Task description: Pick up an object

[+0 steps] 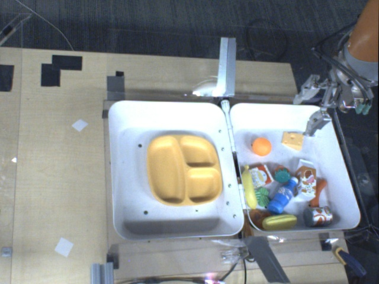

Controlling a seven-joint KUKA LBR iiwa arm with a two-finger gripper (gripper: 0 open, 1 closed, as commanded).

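The gripper (315, 123) hangs over the far right corner of the right bin (346, 176), just right of a cheese wedge (292, 140). Whether it is wide or narrow I cannot tell; nothing can be seen held in it. It sits well clear of the pile, so I judge the pick has not begun.

The candidates crowd the near half of that bin, probably because they were tipped in loose: a blue bottle (282, 197), a banana (248, 188), a yellow-green piece (279, 221) and a can (319, 216) lie touching or overlapping. An orange ball (261, 146) and the cheese wedge lie apart on bare floor, so either looks an easier target.

The left bin (127, 158) carries a yellow tray (182, 169), lying flat in the middle. Both bins rest side by side on the tabletop (53, 176).
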